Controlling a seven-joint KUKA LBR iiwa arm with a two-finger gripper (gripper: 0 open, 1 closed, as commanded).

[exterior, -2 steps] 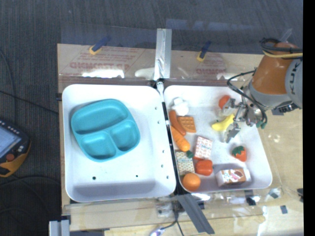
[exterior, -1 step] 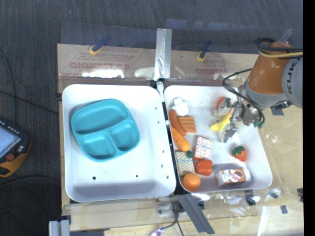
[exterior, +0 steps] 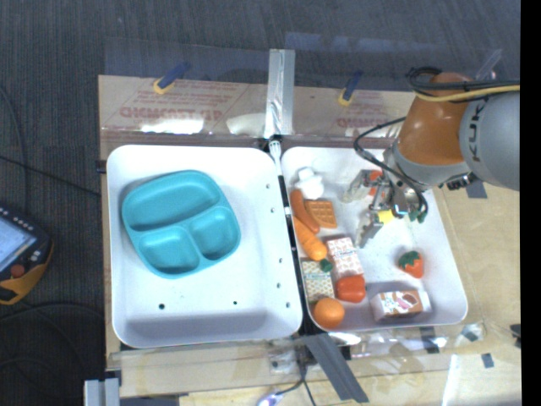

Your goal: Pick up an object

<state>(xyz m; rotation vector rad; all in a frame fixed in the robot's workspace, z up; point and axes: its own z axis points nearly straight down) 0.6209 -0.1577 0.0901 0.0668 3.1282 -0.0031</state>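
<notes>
The pincer [exterior: 382, 218] hung over the right bin [exterior: 439, 260], its state impossible to tell. A glossy teal divided tray [exterior: 179, 221] filled the left bin [exterior: 135, 311]. A round orange [exterior: 329, 312] lay near the right bin's front edge.

1. The arm [exterior: 499, 138], at the right side of the frame, has a smooth, rounded grey shell with dark lettering partly visible on it.
2. A broad, glossy orange band [exterior: 433, 129] wraps the arm above the wrist, toward the upper right of the frame.
3. Thin black cables [exterior: 372, 134] loop around the orange section and run off along the arm.
4. Below the band sits the gripper [exterior: 385, 210], a small cluster of metallic grey and dark parts with a yellow spot, its details too small to read.
</notes>
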